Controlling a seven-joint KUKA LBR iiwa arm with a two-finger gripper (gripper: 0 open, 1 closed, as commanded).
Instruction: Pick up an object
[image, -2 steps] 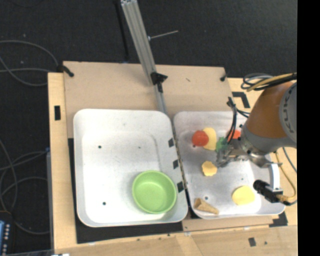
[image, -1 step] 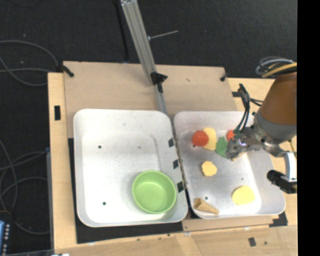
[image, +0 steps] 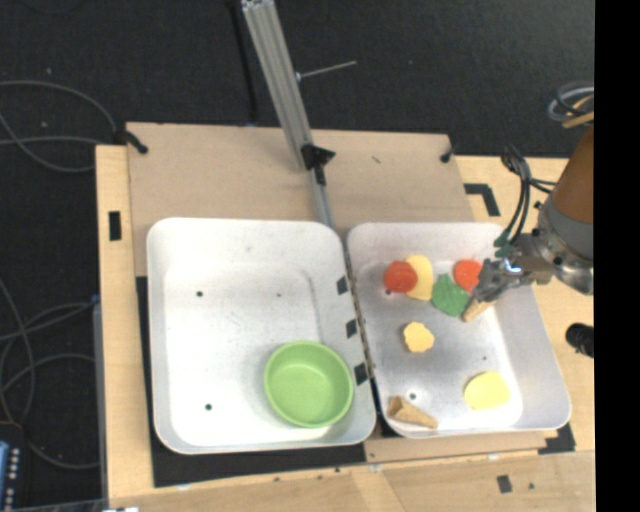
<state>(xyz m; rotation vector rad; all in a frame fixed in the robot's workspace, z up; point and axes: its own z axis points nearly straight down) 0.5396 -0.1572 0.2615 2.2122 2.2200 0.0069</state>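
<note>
Two white bins (image: 180, 262); one green bowl (image: 308, 384) in left. Right: two red pieces (image: 401, 277), three yellow (image: 418, 338), one green. Claw (image: 487, 291) state unclear.

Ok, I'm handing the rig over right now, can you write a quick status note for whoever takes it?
Gripper: low in the right bin, at the cluster near its back; grip state unclear, nothing visibly held.
Right bin: red piece, yellow piece, green piece, orange-red piece, small yellow piece, larger yellow piece, tan cone.
Left bin: green bowl.
Done: approach. Left: grasp and lift an object.
</note>
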